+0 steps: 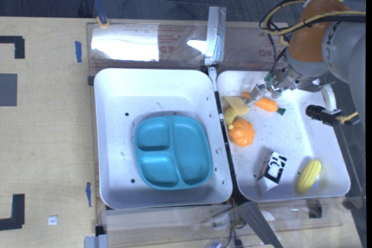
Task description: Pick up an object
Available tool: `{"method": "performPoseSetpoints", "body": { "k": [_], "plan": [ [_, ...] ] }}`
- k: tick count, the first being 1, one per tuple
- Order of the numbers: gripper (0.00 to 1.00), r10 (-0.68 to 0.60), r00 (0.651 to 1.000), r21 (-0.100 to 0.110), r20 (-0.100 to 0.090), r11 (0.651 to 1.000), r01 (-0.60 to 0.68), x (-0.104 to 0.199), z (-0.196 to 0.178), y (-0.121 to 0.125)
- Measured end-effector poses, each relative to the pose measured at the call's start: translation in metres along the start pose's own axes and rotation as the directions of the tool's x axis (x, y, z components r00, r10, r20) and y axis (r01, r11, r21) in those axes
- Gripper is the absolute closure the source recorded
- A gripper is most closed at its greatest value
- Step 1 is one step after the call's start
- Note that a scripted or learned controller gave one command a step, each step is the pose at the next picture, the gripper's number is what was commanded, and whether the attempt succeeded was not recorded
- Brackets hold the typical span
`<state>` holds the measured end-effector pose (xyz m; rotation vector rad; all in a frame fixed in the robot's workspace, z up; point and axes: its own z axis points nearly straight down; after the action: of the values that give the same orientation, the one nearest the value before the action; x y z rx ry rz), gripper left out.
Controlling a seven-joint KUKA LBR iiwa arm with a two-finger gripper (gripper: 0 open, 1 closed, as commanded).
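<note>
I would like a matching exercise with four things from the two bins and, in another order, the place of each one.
Things:
1. blue plastic divided tray
2. yellow toy corn cob
3. orange toy pumpkin
4. small orange toy carrot

Places:
A. right bin, near right corner
B. left bin, middle
C. right bin, just below the gripper
D. right bin, by the divider

Pairs: 1-B, 2-A, 3-D, 4-C

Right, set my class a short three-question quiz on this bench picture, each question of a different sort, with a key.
1. True or false: the blue tray lies in the left bin.
2. Which lies nearest the gripper? A the carrot; B the corn cob; C the black-and-white box.
3. Fill in: the orange pumpkin lies in the ___ bin.

Key: 1 true; 2 A; 3 right.
</note>
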<state>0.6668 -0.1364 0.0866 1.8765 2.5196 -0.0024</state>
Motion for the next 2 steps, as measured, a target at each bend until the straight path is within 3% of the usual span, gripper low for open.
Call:
{"method": "performPoseSetpoints", "body": {
  "k": [1, 2],
  "plan": [
    [0.0, 0.028, 1.0, -0.001, -0.001, 1.0, -0.028, 0.019, 0.0, 0.006],
    [1.0, 0.028, 1.0, -0.008, 0.001, 1.0, -0.028, 0.018, -0.012, 0.008]
  ]
}}
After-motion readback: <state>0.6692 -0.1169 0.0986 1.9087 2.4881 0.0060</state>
